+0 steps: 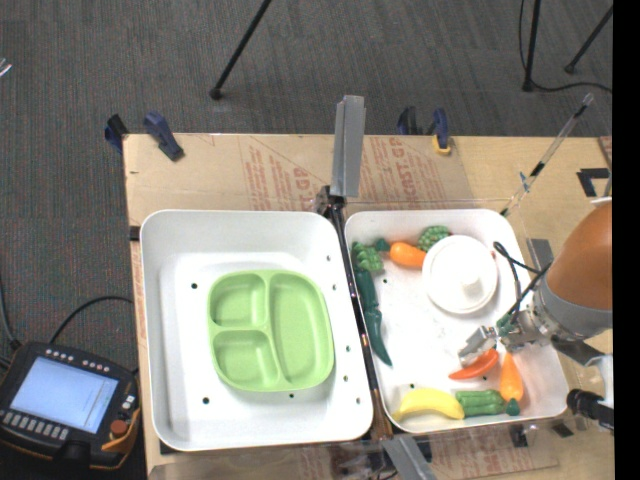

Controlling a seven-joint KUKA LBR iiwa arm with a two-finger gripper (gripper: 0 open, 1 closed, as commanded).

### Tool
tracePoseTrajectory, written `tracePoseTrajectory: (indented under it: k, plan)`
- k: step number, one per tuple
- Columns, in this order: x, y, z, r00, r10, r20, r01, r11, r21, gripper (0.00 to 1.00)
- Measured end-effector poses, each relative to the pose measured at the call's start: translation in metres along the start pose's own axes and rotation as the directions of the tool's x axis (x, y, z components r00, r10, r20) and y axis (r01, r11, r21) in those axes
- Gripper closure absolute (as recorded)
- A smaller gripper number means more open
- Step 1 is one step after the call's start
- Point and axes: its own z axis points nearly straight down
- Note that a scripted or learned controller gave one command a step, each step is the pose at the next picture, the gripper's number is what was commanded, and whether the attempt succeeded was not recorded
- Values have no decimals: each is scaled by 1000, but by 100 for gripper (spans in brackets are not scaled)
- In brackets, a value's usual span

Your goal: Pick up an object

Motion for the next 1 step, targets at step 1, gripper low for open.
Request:
tracePoseTrajectory:
  k: [1]
  plan:
    - [3,-22,0,1000,9,2,-9,1000,-1,0]
